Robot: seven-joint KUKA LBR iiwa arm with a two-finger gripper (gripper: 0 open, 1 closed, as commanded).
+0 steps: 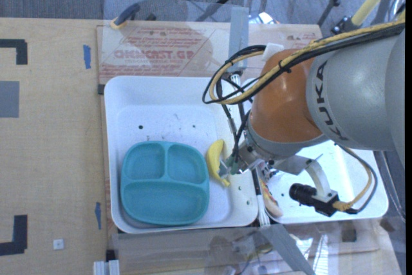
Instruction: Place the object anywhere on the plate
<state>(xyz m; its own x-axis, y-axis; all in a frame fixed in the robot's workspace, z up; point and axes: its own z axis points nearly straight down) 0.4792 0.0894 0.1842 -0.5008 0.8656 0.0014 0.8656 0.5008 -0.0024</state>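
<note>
Arm (335, 84): grey, orange band above the wrist; enters from 3 o'clock and covers most of the right bin and the inner edge of the left one.
Bench (51, 138): tan board, black corner marks and blue tape tabs toward 9 o'clock.
Left bin (148, 96): white, shallow; a few dark specks on its floor toward 12 o'clock.
Right bin (370, 203): white, mostly under the arm; bare floor shows toward 4 o'clock.
Plate (165, 182): teal, three compartments, at the 6 o'clock end of the left bin, nothing on it.
Banana (215, 161): yellow, in the left bin, just off the plate's 3 o'clock rim, apart from the plate, lying roughly 12 to 6.
Gripper (230, 165): low at the banana's 3 o'clock side, right beside it; cannot tell how far the jaws are apart, nor whether they have hold of the banana.
Cables (225, 84): black and yellow, looped off the wrist toward 11 o'clock.
</note>
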